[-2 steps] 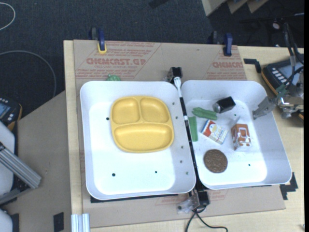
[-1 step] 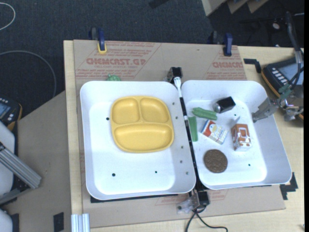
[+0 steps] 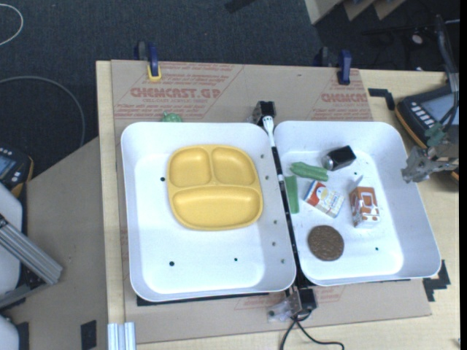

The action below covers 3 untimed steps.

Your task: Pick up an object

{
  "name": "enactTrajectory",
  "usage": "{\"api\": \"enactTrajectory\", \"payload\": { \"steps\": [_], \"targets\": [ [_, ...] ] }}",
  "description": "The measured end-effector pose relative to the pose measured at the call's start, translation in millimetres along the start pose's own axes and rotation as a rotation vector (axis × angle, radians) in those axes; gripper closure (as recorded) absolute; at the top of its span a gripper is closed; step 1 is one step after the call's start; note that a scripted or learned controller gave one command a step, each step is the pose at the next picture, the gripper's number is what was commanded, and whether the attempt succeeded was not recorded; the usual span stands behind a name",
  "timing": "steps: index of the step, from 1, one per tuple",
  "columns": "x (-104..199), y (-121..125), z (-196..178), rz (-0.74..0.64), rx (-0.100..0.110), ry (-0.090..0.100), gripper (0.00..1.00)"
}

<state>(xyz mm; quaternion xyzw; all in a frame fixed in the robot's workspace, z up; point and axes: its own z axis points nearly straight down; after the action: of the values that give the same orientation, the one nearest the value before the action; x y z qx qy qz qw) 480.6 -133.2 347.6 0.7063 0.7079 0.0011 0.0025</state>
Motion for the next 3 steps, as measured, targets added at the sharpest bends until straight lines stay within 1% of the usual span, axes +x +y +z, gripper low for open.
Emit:
{"api": "enactTrajectory", "payload": {
  "steps": [1,2,3],
  "targets": [
    [-54,-2,20,0.007,0.008,0.000,1.00],
    [28,-2,63,-0.006,0.011,0.007,1.00],
    [112,-1,49,-0.009,0.003,0.005,1.00]
  ]
}}
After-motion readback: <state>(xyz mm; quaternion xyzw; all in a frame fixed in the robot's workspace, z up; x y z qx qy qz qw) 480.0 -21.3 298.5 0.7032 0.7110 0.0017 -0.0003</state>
